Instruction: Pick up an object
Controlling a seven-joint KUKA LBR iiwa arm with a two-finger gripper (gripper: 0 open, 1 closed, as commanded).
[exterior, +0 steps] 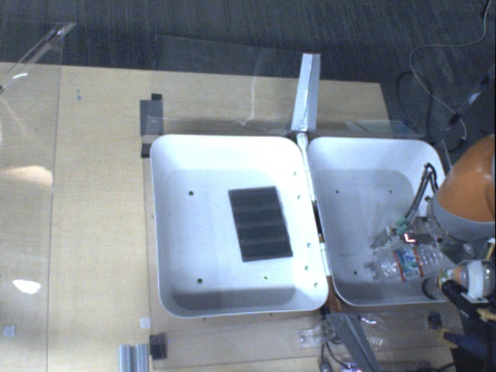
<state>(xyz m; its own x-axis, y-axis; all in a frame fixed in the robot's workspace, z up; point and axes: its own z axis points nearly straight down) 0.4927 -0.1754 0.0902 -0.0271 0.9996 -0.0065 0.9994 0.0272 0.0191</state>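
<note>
The grey arm with its orange band (pixel 471 180) leans in from the right edge of the frame and hangs over the lower right corner of the right shallow white bin (pixel 353 169). Whether the claw (pixel 415 242) is released or clenched I cannot tell; the wrist and its cabling cover it from this slanted view.

To do this step well, the descent should probably go straight down over the middle of the chosen object, away from the bin's curved wall, so that nothing catches on the rim. A crinkled clear item is likely to slide or flatten under pressure, so a centred, slow closing seems wiser than a fast one, followed by a vertical lift to check that it really comes along.

In the left shallow white bin (pixel 178 208), at the centre of the frame, lies a flat black ribbed rectangular pad (pixel 260 223), well apart from the claw and across the divider between the bins.

The nearest candidate is a small crumpled clear plastic wrapper with blue and red print (pixel 395 266), lying on the floor of the right bin toward the lower right of the frame, just beside and slightly below-left of the claw.
</note>
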